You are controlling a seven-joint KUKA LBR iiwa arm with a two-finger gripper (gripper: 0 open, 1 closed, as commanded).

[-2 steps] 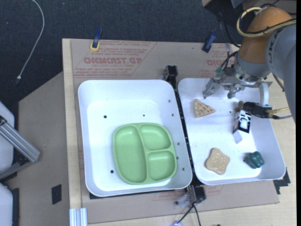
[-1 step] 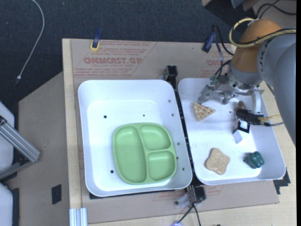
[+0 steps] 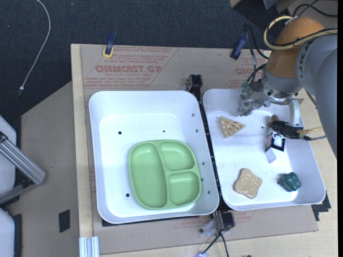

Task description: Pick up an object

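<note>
The gripper (image 3: 247,107) is low in the upper part of the right bin (image 3: 308,159), near its back wall. If it is wide or narrow, I cannot tell. A triangular cracker (image 3: 231,126) lies just below it. Lower in this bin are a square cracker (image 3: 247,183) and a green object (image 3: 290,182). The left bin (image 3: 107,122) holds a green plate (image 3: 164,173).

A pale green three-compartment plastic plate (image 3: 163,173) lies in the left shallow white bin (image 3: 107,111). A brown cardboard sheet (image 3: 139,66) lies under it.
</note>
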